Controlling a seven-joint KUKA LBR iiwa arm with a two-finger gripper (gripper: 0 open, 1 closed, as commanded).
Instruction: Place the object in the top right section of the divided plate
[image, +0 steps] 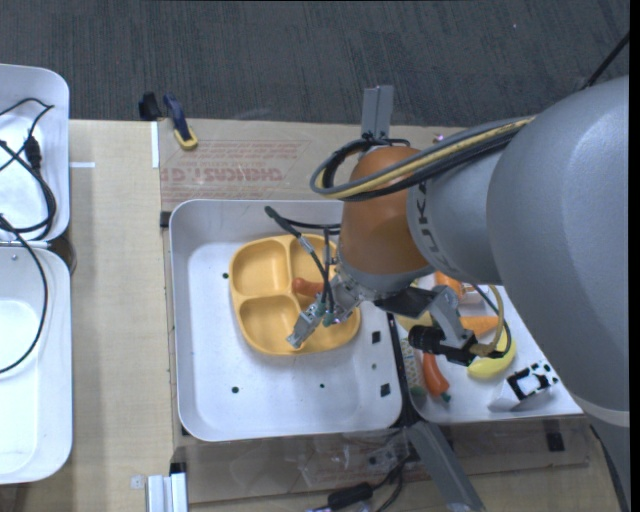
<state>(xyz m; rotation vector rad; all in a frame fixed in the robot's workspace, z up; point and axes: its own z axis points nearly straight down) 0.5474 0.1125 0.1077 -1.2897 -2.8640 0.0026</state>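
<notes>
Where the left bin (200, 380) sits on the desk (120, 330), a yellow divided plate (262, 300) lies inside. Arm (520, 200): reaches over plate from the right. Jaws (312, 325): above plate's lower right edge; open or closed, cannot tell. Small orange object (308, 286): in plate, beside jaws. Right bin (540, 405): banana (492, 362), carrot (433, 374).

Wooden bench (110, 300), two white bins (200, 380) side by side, cardboard sheet (240, 160) behind
</notes>
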